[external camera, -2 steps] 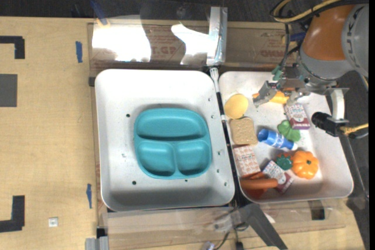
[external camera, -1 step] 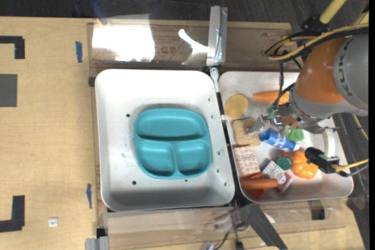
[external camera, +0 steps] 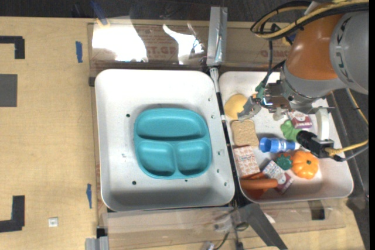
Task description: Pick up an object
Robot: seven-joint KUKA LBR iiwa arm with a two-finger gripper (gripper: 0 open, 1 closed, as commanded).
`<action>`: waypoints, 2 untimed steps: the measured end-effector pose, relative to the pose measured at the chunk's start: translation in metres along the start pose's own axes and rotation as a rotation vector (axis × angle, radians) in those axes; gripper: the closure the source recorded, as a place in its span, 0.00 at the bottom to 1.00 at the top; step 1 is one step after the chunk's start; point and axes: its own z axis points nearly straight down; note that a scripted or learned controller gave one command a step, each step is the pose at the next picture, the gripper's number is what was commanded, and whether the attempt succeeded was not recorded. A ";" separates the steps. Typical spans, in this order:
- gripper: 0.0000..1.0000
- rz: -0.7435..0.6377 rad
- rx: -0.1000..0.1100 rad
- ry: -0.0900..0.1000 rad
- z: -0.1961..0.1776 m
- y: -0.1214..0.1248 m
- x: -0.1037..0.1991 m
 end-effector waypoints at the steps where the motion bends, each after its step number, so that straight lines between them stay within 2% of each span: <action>1: 0.00 0.009 0.015 0.000 0.044 -0.011 -0.044; 2: 0.00 -0.018 -0.006 -0.001 0.096 -0.037 -0.070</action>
